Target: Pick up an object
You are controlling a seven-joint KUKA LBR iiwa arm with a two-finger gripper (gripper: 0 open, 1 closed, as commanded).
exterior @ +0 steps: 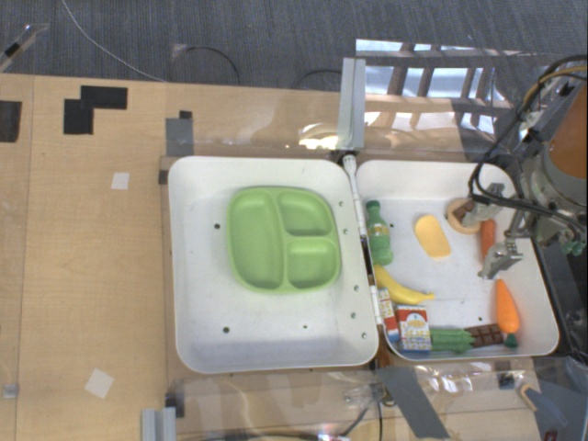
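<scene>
Holding one green divided plastic plate [281, 239], the left shallow white bin [197, 338] sat on the table. The right white bin [459, 297] held two orange carrots [506, 308], one yellow banana [401, 288] and one green bottle [378, 233]. The claw [496, 263] hovered over its right side; I could not tell its grip.

No writing I can make out; the small carton [414, 329] and green bottle [378, 233] carry labels too blurred to read
</scene>
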